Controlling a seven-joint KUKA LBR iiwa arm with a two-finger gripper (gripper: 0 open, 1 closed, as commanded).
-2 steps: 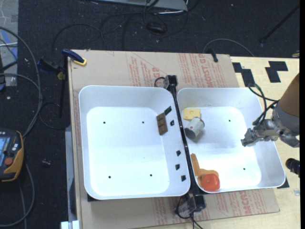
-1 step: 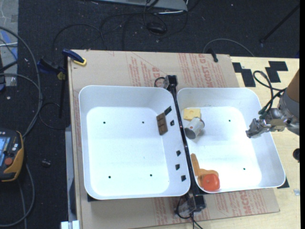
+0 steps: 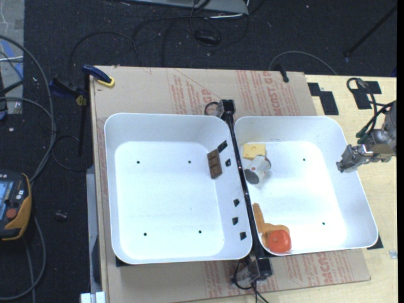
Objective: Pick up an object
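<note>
Objects to choose from all lie in the right bin [image 3: 353, 229], against its left wall: a yellow block [image 3: 254, 150], a grey cup on its side [image 3: 257, 168] just below it, and an orange-red toy [image 3: 276, 237] in the near-left corner. The pincer [image 3: 351, 158] hangs over the bin's right rim — well apart from all 3 — with nothing between its tips (whether parted or closed, I cannot tell). This looks like the approach step; next it must cross leftward and descend on 1 item — likely the cup.
</note>
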